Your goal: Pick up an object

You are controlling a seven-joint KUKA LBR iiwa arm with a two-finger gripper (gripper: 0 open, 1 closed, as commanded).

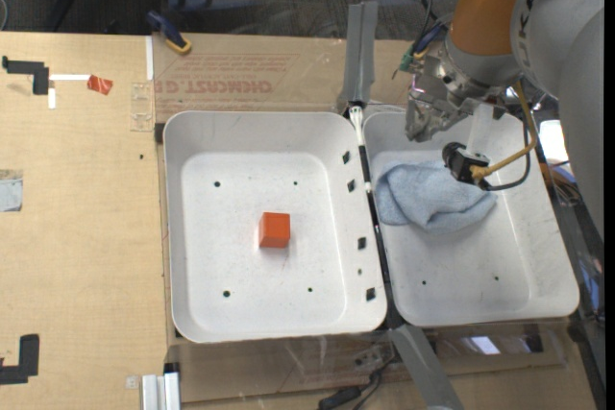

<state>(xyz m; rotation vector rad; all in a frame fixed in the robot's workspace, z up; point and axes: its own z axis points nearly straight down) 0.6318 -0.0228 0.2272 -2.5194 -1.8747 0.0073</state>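
Observation:
An orange-red cube (275, 230) lies near the middle of the left bin (192, 206). A crumpled light-blue cloth (429, 195) lies in the upper left part of the right bin (538, 283). My gripper (423, 125) hangs over the far edge of the right bin, just above and behind the cloth, with the orange band of the arm above it. Nothing shows between the fingertips.
A metal divider (365, 197) with black clips separates the two bins. A black cable with a yellow-tipped plug (468, 165) dangles beside the gripper over the cloth. Cardboard (245, 77) lies behind the left bin, and a wooden board (72, 206) is to the left.

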